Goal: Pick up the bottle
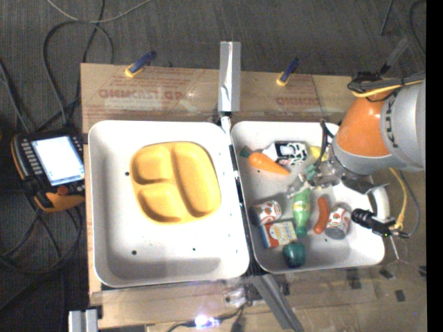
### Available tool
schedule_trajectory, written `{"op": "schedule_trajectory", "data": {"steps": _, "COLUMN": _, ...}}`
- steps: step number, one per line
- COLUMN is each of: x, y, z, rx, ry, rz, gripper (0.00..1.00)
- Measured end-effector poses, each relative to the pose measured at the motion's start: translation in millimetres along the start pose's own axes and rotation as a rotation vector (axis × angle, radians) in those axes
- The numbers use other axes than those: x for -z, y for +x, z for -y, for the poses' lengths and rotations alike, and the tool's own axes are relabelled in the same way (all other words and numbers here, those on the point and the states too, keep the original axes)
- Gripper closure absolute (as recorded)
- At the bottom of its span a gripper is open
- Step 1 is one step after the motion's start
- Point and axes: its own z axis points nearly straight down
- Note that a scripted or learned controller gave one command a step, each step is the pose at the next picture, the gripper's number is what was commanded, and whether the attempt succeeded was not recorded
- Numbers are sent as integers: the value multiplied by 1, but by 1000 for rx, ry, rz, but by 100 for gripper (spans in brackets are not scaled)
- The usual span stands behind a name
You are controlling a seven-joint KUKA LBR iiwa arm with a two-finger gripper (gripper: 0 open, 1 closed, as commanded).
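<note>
The bottle (301, 211) is green with a pale label and lies in the right bin (360, 258), near its middle, with its cap pointing toward the back. My gripper (311, 180) hangs just above and behind the bottle's cap end, on the grey arm with the orange band that comes in from the right. Its fingers look open and nothing sits between them. The bottle rests free on the bin floor.
Around the bottle lie a carrot (266, 162), a red sausage (320, 215), two small cans (337, 223) (266, 211), a red box (280, 234), a dark green item (294, 254) and a black-and-white pack (291, 151). The left bin (111, 254) holds a yellow divided tray (176, 180).
</note>
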Motion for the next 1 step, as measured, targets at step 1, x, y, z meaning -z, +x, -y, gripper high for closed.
{"op": "schedule_trajectory", "data": {"steps": 1, "x": 90, "y": 4, "z": -20, "rx": -45, "ry": 12, "rz": -2, "gripper": 100}}
